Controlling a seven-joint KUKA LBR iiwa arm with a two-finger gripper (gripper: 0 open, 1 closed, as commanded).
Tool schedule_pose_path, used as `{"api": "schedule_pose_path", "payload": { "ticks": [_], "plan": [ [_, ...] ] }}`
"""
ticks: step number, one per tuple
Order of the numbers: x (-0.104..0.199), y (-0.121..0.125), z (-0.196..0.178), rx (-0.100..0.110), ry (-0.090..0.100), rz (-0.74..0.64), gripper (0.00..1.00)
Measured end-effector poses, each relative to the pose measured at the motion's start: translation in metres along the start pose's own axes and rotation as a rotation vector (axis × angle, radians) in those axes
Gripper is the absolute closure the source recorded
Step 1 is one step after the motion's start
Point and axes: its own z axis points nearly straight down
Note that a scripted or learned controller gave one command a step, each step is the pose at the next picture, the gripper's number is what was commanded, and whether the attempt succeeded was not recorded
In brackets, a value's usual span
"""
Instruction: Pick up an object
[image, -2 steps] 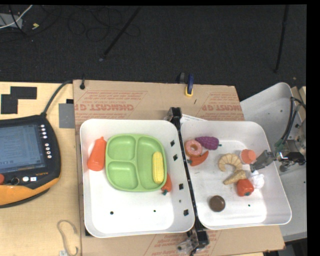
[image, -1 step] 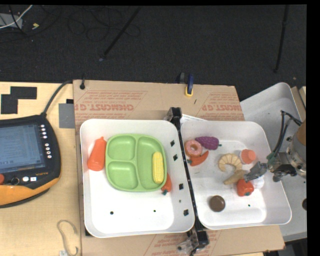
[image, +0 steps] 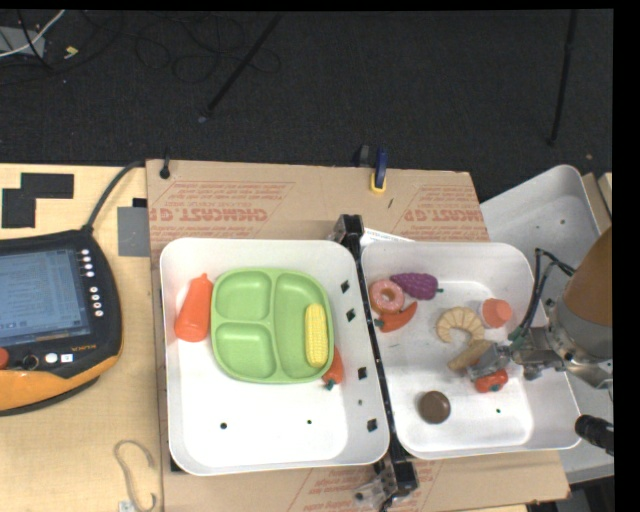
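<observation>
**Gripper low in the right bin, over a crowded cluster**

The gripper (image: 503, 362) sits low in the right bin (image: 540, 425), its tip among a small red piece (image: 490, 381), a tan stick (image: 470, 356) and, just beyond, a croissant (image: 459, 322). How far its fingers are spread, and whether anything sits between them, I cannot tell; the tip is dark and tangled with the toys.

The likeliest target is the red piece, right at the fingers: small, low, glossy, partly hidden. The risk is the crowding. Closing here could catch the stick's end as well, or nudge the red piece aside so the grip shuts on nothing. A small slick toy may also squirt out under pressure.

An orange cup (image: 497, 311) stands just past the fingers; a brown ball (image: 433, 406) lies apart on the near side, easier to reach cleanly.
</observation>
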Motion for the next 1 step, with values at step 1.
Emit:
{"api": "schedule_pose_path", "payload": {
  "ticks": [1],
  "plan": [
    [0.0067, -0.0052, 0.0452, 0.001, 0.0, 0.0, 0.0]
  ]
}}
